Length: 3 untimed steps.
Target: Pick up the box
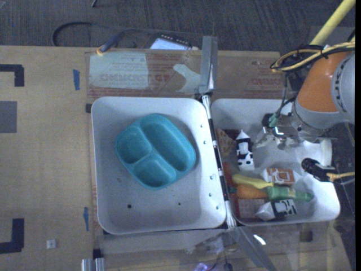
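While hand [274, 133] hovers in right bin [225, 110] | grip state unclear | box [281, 176] label unreadable | cardboard print illegible

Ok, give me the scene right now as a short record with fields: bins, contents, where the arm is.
left bin: holds a teal divided plate, lying flat near the middle
right bin: holds a clutter of small items
box: small, orange and white, in the right bin, lying among the clutter
other items: black-and-white cow figure; yellow banana; orange carrot
arm: over the right bin's far right side
gripper: above the bin floor, apart from the box
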Each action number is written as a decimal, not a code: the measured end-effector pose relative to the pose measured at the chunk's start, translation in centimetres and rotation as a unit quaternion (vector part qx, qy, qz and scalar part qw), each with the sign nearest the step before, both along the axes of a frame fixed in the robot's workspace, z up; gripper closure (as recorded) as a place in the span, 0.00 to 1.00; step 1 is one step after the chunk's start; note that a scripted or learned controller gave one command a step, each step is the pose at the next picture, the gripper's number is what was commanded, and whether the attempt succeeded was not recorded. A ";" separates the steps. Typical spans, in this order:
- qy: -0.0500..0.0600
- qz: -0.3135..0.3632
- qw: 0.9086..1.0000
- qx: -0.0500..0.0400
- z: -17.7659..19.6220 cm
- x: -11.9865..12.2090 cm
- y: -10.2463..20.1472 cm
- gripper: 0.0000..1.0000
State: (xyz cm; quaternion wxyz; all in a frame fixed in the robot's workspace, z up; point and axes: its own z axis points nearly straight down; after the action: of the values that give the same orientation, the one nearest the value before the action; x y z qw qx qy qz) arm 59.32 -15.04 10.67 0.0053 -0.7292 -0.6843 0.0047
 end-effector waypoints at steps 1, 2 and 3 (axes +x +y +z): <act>-0.006 -0.030 1.000 -0.001 7.7 5.3 9.1 0.00; -0.007 -0.013 1.000 -0.001 -0.1 6.9 6.3 0.00; -0.005 -0.027 1.000 -0.001 7.6 3.2 6.2 0.00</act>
State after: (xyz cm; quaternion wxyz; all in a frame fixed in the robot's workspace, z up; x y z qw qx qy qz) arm 62.54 -8.85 18.32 0.0007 -0.7473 -0.6645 0.0016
